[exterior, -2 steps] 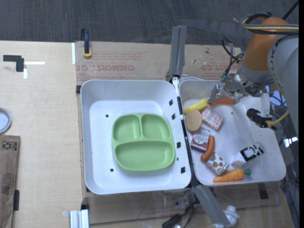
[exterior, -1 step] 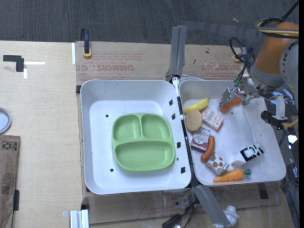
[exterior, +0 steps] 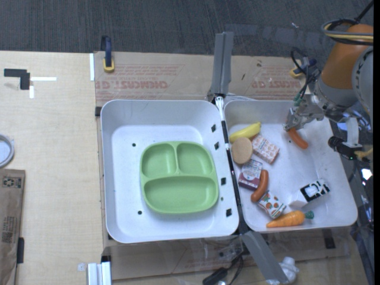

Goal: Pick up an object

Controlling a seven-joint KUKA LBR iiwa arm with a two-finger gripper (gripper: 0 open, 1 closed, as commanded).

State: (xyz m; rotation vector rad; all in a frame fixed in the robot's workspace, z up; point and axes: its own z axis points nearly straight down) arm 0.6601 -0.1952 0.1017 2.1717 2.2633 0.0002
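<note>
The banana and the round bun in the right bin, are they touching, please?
Touching. The camera view shows the banana lying along the top edge of the bun, with no white bin floor visible between them.

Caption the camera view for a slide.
Hand low in the right bin by a small orange sausage; green tray in the left.

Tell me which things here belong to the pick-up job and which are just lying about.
Part of the job:
- gripper
- small orange sausage just below it
- right bin, with the banana, carrot and long sausage

Just lying about:
- green tray in the left bin
- blue clamp
- tape roll
</note>
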